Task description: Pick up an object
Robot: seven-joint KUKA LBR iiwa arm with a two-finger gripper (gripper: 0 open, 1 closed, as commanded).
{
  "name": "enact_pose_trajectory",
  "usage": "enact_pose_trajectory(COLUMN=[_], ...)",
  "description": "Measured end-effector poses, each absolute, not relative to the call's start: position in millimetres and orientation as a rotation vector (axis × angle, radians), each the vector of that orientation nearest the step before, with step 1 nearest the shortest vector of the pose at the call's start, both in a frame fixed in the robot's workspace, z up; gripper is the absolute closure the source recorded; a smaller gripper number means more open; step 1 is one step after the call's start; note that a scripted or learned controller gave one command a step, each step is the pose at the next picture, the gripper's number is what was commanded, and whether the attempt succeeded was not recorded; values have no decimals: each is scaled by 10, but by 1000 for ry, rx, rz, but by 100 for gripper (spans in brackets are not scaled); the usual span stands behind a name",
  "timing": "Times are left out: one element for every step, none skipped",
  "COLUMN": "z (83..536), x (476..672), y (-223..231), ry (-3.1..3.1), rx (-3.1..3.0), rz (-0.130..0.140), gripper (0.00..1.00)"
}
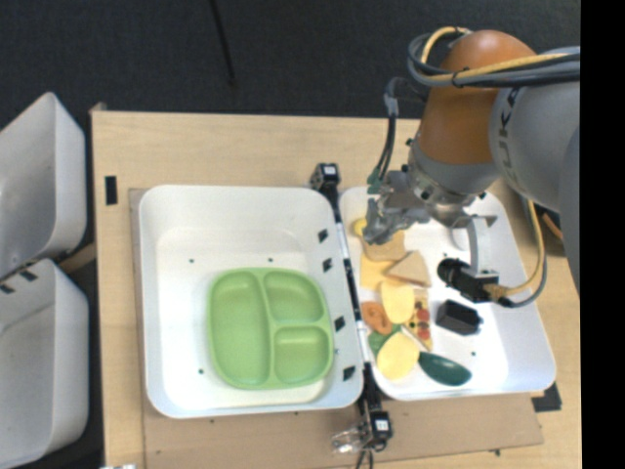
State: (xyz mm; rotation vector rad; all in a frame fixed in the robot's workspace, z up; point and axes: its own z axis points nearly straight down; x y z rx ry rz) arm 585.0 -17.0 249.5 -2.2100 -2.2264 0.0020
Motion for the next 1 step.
enact_pose_trajectory(z=[2318], x=[5741], y=[78], ry=[-2225], rx=[-2215], rz=[5], gripper=[100])
